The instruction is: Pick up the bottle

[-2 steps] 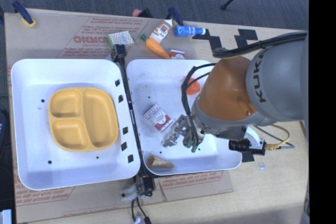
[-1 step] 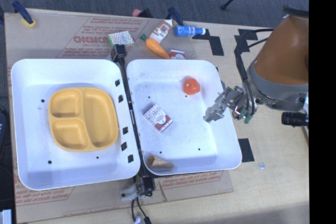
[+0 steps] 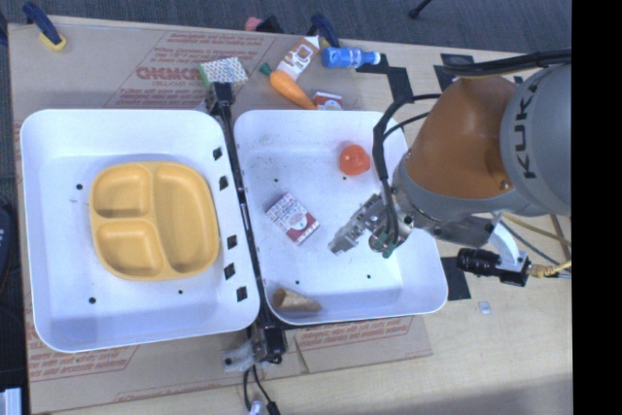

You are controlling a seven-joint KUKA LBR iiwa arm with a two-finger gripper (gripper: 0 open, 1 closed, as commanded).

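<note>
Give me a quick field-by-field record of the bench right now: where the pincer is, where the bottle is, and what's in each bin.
pincer: low over the right bin, toward its right side
bottle: blue, lying on the bench beyond the right bin, outside both bins
right bin contents: small red-and-white packet, red round piece, brown wedge at the near edge
left bin: holds a yellow divided tray
task status: bottle not picked up

The grey arm [image 3: 544, 141] with its orange band [image 3: 462, 146] enters from three o'clock, its wrist bent downward, the metal two-finger hand [image 3: 352, 233] pointing toward eight o'clock.
</note>
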